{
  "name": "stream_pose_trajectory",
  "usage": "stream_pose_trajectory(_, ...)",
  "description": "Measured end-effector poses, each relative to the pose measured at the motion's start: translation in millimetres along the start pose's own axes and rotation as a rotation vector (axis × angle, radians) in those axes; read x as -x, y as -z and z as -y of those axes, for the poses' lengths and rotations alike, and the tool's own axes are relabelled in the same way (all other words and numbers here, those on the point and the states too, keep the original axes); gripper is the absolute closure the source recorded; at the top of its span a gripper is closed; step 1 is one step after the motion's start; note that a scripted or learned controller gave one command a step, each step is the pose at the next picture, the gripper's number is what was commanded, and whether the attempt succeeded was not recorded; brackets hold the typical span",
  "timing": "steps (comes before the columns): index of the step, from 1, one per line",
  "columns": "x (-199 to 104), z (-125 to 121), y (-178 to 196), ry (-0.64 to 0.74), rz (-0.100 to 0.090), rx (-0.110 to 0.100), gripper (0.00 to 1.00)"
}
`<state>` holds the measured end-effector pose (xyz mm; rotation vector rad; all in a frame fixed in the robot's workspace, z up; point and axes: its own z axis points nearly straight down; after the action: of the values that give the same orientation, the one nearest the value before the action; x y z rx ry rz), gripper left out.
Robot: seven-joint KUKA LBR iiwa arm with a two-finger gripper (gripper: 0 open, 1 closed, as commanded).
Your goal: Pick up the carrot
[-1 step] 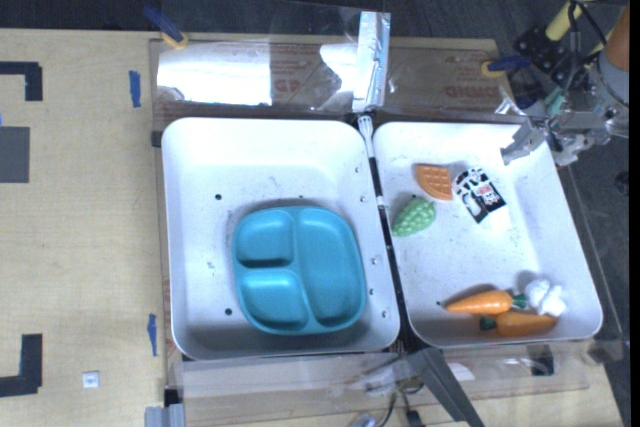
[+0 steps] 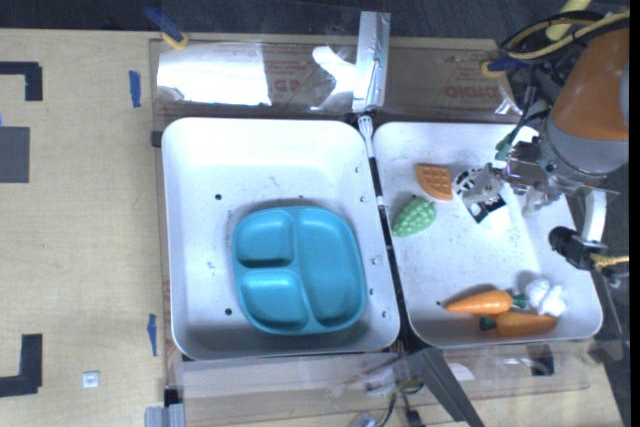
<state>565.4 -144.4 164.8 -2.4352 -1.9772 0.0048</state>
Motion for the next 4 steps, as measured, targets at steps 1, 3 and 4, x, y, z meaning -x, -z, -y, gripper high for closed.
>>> stream_pose_trajectory(1, -9, 91, -55, -0.128, 0.000, 0.000, 0.00)
stream_pose_trajectory(3, -12, 89, -78, 0.296, 0.001, 0.007, 0.00)
stream_pose_trajectory(4, 16, 84, -38, 0.518, 0.004, 0.009, 0.00)
